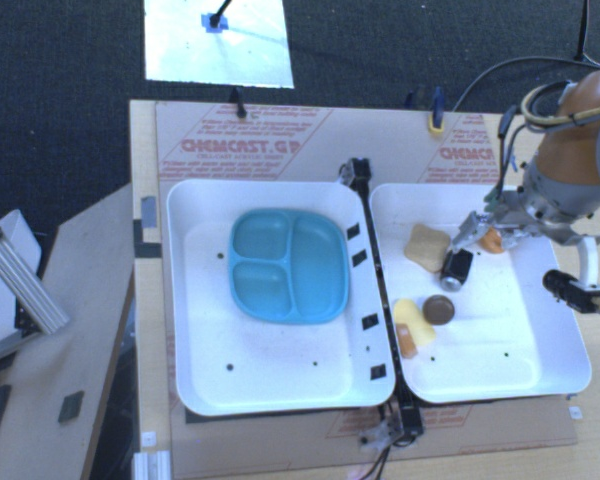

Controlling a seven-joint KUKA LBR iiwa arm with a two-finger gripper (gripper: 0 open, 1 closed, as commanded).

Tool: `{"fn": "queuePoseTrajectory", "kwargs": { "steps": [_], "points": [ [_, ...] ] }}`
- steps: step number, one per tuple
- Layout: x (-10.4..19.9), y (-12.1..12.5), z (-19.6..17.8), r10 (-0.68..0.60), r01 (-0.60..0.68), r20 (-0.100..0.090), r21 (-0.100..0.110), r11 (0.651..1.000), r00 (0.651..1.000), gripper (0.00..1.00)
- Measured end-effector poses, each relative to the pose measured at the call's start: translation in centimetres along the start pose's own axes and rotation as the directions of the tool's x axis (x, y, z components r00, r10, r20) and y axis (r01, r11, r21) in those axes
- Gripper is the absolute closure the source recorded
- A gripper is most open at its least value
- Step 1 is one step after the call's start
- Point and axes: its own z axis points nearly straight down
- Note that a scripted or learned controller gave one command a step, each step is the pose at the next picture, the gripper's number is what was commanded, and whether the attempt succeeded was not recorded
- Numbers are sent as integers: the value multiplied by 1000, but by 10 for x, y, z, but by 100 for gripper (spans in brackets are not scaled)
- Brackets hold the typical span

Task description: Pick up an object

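Observation:
My gripper [485,230] hangs low over the back of the right bin [550,368], reaching in from the right. A small orange object [492,240] sits right at its tip; whether it is held is unclear. Just below and left of the gripper lies a short black cylinder with a pale end [457,266]. It touches a tan, bread-like piece [426,245]. Nearer the front lie a round brown object [439,309] and a yellow piece [411,320] with an orange bit [407,344] at its lower end.
The left bin [195,368] holds a blue divided plate [285,265] near its middle. A black-clipped divider [365,258] separates the two bins. The front right part of the right bin is bare white floor.

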Motion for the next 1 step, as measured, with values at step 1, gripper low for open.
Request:
{"fn": "queuePoseTrajectory", "kwargs": {
  "steps": [1],
  "points": [
    [-1, 1, 40, 1, -1, 0, 0, 1000, 1000, 0]
  ]
}}
